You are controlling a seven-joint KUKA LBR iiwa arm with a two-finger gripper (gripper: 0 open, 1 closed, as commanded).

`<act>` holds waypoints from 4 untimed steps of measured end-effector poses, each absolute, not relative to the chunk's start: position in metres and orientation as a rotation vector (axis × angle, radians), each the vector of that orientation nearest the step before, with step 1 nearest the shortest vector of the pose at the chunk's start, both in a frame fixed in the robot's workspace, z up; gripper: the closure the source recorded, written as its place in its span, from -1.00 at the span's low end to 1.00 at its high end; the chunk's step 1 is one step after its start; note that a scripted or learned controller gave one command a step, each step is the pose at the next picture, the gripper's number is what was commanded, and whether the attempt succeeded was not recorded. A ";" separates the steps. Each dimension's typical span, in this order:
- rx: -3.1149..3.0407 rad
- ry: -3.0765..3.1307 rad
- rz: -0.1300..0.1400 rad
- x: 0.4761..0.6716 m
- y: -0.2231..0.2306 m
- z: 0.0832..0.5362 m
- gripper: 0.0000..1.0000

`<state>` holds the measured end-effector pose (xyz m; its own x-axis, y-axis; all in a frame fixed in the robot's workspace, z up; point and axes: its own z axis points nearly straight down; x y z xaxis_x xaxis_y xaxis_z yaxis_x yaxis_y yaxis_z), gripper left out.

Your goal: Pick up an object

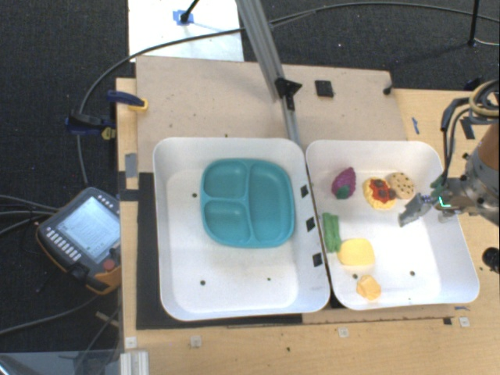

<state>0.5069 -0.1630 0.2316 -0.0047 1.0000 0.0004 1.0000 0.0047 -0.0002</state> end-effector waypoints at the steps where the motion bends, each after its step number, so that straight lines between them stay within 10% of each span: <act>1: -2.217 -2.228 -0.001 0.507 -0.163 0.232 -1.00; 4: -2.225 -2.225 -0.006 0.507 -0.163 0.087 -1.00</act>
